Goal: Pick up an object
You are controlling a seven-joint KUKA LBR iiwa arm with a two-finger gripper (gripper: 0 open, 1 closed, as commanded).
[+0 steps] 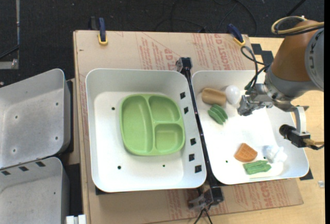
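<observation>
The right bin (pixel 227 166) holds a brown cylinder (pixel 213 96), a white ball (pixel 233 94), a dark green ridged piece (pixel 218 114), an orange wedge (pixel 246 153), a flat green piece (pixel 257 168) and a small white-and-blue object (pixel 274 154). My gripper (pixel 246 106) hangs over the upper middle of that bin, just right of the white ball and above the bare floor. The arm comes in from the right.
The left bin (pixel 103 166) holds a green divided plate (pixel 152 124). A black divider (pixel 193 114) runs between the bins. White panels (pixel 31 114) lie to the left of the bench. Blue and yellow clamps (pixel 102 31) hold the cardboard at the back.
</observation>
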